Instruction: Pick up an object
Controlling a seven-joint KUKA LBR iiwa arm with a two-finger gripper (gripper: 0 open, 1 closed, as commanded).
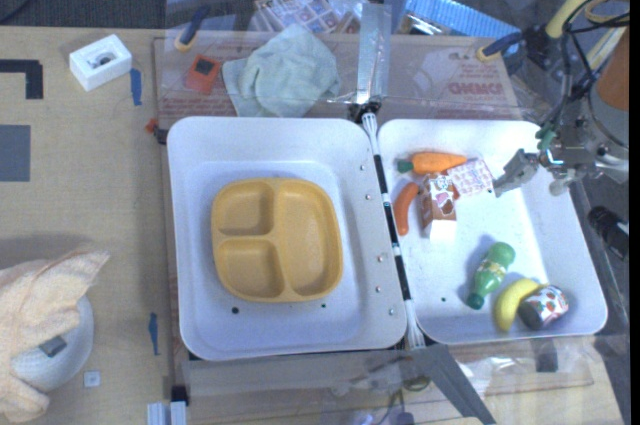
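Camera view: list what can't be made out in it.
- Gripper: blurred and small at the right bin's far edge, so finger state is unreadable.
- Arm: cut off by the right frame edge.
- Small carton: print too small to read.
- Dark round item: partly behind the banana; identity unclear.
- Crumpled cloth: cut off by the left edge.

Two bins (190, 213), one tray (277, 238), two carrots (437, 161), perhaps one can (543, 307)

Robotics lab: bench bins (190, 213), cables (580, 43).
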